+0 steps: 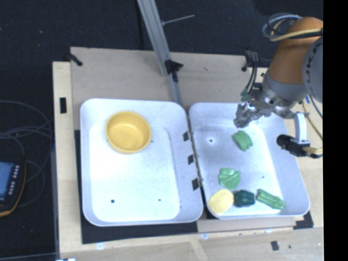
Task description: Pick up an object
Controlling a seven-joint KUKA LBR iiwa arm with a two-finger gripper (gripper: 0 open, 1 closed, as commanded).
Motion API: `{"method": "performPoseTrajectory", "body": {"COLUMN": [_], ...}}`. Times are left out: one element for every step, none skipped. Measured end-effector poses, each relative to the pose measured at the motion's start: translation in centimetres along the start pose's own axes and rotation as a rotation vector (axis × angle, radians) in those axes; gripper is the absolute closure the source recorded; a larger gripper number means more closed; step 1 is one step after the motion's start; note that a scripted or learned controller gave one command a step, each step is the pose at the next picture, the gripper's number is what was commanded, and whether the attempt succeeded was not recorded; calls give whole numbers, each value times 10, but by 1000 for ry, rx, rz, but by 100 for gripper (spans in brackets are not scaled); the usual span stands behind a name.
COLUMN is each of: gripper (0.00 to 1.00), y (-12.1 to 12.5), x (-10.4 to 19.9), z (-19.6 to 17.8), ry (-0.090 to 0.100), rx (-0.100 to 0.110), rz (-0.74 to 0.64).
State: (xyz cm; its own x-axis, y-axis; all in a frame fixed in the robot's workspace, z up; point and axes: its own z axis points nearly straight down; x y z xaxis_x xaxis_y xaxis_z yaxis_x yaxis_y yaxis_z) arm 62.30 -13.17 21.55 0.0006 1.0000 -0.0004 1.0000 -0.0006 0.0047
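Nearest the camera, along the front edge of the right bin (283, 145), four things crowd together: a yellow lemon-like piece (221, 200) at the bin's 7 o'clock corner, a dark green piece (244, 198) touching it on its 3 o'clock side, a long green piece (270, 199) just beyond that with its long axis running from 10 to 4 o'clock, and a light green leafy piece (229, 177) just above the lemon at its 1 o'clock.

Further back, well apart from that cluster, a single green piece (242, 140) lies alone in the upper middle of the right bin, its long axis roughly from 11 to 5 o'clock. It looks like the thing being gone for.

Just beyond it, the hand (243, 118) hangs at the end of the grey and orange arm (291, 53). The green piece lies directly at the hand's 6 o'clock, just beside the fingertips and apart from them. Nothing is between the fingers; how far they are spread I cannot tell.

In the left bin (136, 200), a yellow bowl (128, 131) sits upright at 10 o'clock, far from the hand. The worktop (119, 69) stretches behind both bins.
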Motion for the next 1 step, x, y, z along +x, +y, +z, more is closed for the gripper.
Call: {"method": "performPoseTrajectory", "body": {"gripper": [100], "y": [4], "x": [-1], "z": [-43], "ry": [0], "rx": [0], "rz": [0]}}
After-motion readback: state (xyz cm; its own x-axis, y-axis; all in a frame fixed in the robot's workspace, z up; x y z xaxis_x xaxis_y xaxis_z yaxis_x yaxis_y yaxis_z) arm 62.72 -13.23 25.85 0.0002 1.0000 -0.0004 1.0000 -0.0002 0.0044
